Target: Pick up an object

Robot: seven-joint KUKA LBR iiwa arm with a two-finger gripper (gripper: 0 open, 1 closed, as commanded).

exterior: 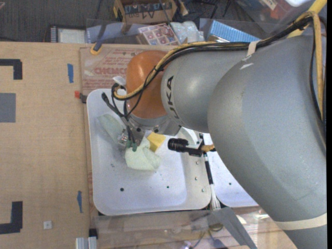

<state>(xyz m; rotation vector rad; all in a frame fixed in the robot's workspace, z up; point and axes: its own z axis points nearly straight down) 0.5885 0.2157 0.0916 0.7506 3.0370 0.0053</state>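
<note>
My arm reaches in from the right and covers most of the view, its orange band above the left bin [155,196]. The gripper [130,141] points down into that bin, low over its floor. Just below and right of it lies a pale green soft object [142,161], touching or nearly touching the gripper's tip. A small yellow block [155,141] sits right beside the gripper. A translucent pale green object [110,125] lies to the gripper's left. The arm hides the bin's upper right part.
The right bin [231,191] is mostly hidden under the arm. A black cylindrical part [179,146] juts out near the divider between the bins. Brown cardboard [41,139] covers the bench to the left. Boxes and clutter [155,14] line the back.
</note>
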